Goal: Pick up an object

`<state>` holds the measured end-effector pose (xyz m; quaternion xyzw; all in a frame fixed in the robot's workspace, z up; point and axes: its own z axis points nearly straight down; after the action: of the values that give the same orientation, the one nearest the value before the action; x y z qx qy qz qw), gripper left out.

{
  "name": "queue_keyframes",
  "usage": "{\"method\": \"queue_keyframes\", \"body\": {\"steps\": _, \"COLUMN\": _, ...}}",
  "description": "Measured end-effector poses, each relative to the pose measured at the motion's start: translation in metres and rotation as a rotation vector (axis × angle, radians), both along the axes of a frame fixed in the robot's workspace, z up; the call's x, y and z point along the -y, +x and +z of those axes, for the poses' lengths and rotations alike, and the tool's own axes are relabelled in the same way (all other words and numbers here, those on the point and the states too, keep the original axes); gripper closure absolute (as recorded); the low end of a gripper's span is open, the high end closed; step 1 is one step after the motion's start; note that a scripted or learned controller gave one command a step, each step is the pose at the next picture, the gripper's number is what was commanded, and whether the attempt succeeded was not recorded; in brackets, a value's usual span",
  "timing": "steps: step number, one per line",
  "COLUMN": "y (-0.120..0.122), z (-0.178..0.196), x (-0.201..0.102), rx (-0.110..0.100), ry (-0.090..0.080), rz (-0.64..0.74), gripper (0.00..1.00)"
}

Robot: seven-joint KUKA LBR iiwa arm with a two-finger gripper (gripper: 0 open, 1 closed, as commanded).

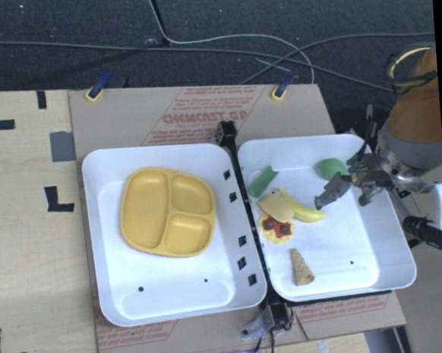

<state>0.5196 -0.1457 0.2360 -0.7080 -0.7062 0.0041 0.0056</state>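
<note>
**Desk:** What does the frame show?

**Photographer:** A grey robot arm with an orange band (pixel 418 111) reaches in from the right over the right-hand shallow white plastic bin (pixel 381 270), one of two on the surface. Its tool (pixel 349 190) hangs above the bin's right half with its dark fingers spread apart and nothing between them.

**Desk:** Where are the things it could take?

**Photographer:** All in the right bin. A yellow toy banana (pixel 309 214) lies near the middle, just left of the tool; touching its left end is a yellow wedge-shaped toy piece (pixel 277 204), with a small round toy pizza with red topping (pixel 278 228) just below. A flat green leaf-shaped toy (pixel 262 181) sits near the left wall, a rounded green toy (pixel 331 167) near the far edge, and a tan toy cone (pixel 300 267) alone toward the near edge.

**Desk:** How would they handle?

**Photographer:** They look like light, stiff plastic, likely smooth and prone to slipping. The banana seems the nearest candidate; gripping across its narrow middle looks safest. The cone stands apart, so nothing crowds it.

**Desk:** The count?

**Photographer:** Six toys, one of each, two bins, and one yellow three-compartment plastic plate (pixel 167 211) in the left-hand white bin (pixel 112 295).
</note>
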Motion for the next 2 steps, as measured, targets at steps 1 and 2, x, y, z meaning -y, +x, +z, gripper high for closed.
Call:
{"method": "queue_keyframes", "body": {"steps": 1, "y": 0.003, "z": 0.006, "x": 0.0, "rx": 0.012, "ry": -0.002, "rz": 0.004, "gripper": 0.0}}
{"method": "queue_keyframes", "body": {"steps": 2, "y": 0.01, "z": -0.046, "x": 0.006, "rx": 0.008, "ry": -0.002, "rz": 0.003, "gripper": 0.0}}
